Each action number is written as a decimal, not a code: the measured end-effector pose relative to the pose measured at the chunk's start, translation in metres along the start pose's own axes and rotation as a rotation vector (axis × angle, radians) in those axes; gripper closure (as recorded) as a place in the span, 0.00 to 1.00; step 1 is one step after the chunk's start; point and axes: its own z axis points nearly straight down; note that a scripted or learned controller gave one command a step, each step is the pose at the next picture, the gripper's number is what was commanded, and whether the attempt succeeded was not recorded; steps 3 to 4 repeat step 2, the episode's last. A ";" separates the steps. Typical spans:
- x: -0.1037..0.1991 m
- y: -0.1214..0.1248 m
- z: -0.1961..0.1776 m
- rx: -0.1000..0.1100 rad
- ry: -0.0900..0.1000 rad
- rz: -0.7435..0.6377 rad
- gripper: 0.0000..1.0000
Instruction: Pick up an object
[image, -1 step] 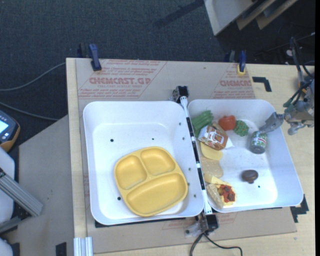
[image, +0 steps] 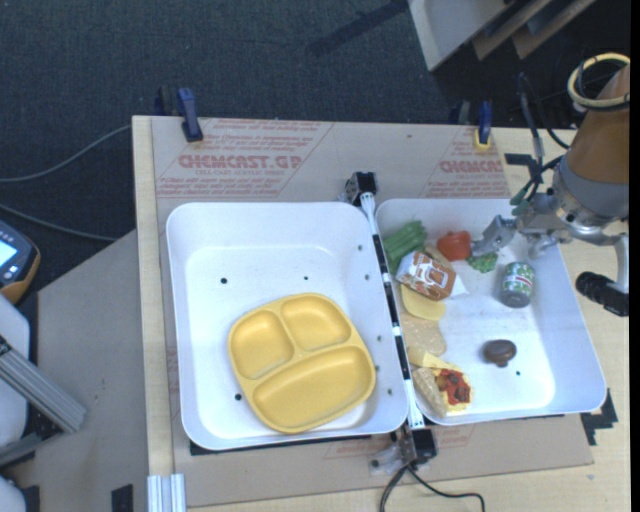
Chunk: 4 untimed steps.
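Arm poised over the right bin (image: 570, 330) of toy food

The jaws (image: 520, 232) hang over the right bin's far edge, just above a small can (image: 516, 284); whether they are spread or pressed together cannot be told. Left of the can lie a green piece (image: 484, 263), a red tomato (image: 454, 245), green beans (image: 404, 241) and a wrapped sandwich (image: 428, 275); nearer than the can sit a brown cookie (image: 499, 351) and a pizza slice (image: 446, 385). The left bin (image: 200, 260) holds a yellow divided plate (image: 300, 360)
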 end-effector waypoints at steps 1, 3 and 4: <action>0.058 0.067 0.081 -0.002 -0.001 -0.003 0.00; 0.054 0.066 0.066 -0.004 -0.002 0.003 1.00; 0.054 0.066 0.066 -0.004 -0.002 0.003 1.00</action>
